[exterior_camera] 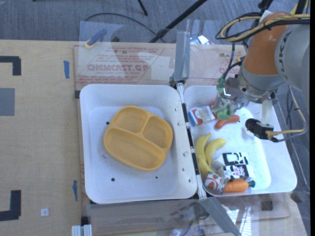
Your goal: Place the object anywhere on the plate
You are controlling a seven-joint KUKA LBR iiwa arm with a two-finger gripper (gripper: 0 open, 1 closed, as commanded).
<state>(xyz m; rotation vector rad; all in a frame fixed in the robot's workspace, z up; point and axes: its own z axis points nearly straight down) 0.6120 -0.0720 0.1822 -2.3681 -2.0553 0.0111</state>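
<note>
We note a wooden bench [39,146] on grey carpet [59,9], bearing two white bins. The yellow plate [138,137] lies in the left bin [93,181]. The hand [225,103] hangs over the right bin [280,171], above a small carrot [226,122]; its grip we cannot tell.

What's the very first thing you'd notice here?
The big yellow plate, split into compartments, sits alone in the left bin. Next comes the grey arm's bright orange band, top right, above the right bin, where bananas, a carrot and small packets lie jumbled.
</note>
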